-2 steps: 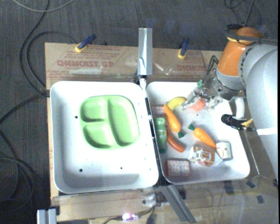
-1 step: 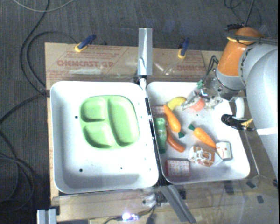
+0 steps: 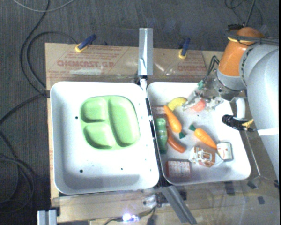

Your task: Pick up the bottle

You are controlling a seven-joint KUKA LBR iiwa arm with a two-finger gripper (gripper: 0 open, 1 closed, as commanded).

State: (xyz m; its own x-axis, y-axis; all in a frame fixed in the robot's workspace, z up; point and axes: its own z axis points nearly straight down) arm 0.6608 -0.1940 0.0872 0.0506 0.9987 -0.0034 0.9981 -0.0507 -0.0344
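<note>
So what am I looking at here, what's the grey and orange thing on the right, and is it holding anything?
That is a robot arm, filmed from one camera fixed above the bench. Its gripper is down in the right bin, near a yellow toy. I can't tell whether it holds anything. That bin also has toy carrots, a green bottle by its left wall and small packets. The left bin holds a green divided tray.

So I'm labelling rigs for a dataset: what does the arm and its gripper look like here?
The arm has bulky, rounded light-grey links, with an orange band above the wrist. Below it, a darker grey wrist section leads to a small metallic gripper with thin cables beside it. I can make out no markings.
</note>
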